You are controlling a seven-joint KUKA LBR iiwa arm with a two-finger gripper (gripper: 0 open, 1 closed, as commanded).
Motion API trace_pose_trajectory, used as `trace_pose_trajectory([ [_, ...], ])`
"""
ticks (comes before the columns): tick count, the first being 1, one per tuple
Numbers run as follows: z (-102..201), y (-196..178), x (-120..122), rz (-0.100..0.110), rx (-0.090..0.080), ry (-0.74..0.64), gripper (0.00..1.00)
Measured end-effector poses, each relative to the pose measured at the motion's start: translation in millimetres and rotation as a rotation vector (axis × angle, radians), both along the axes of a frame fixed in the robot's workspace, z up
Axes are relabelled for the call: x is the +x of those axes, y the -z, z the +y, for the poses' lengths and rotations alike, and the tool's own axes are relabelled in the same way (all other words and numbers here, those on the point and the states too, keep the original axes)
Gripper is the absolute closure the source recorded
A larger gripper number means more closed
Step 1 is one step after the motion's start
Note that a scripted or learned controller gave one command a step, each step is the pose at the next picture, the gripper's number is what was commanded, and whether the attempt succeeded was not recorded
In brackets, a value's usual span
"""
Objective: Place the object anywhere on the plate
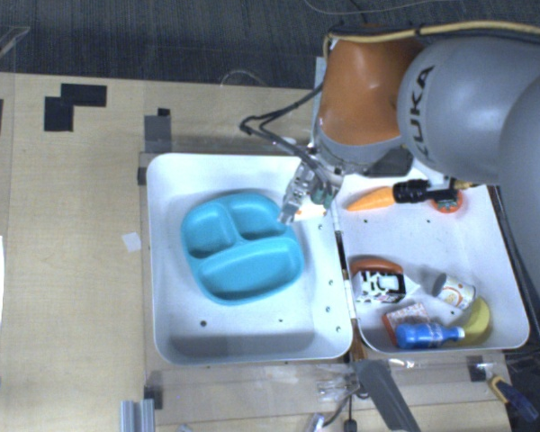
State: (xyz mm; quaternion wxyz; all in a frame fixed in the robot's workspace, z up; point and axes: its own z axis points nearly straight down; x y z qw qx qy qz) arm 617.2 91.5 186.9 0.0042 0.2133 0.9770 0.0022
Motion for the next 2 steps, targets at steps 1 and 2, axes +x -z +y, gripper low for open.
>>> trace_pose_trajectory([
  [1, 32.8, 88.3, -2.5, -0.011, 0.007, 0.175, 1.00],
  [2, 31.4, 86.8, -2.6, -0.008, 0.005, 0.176, 0.00],
])
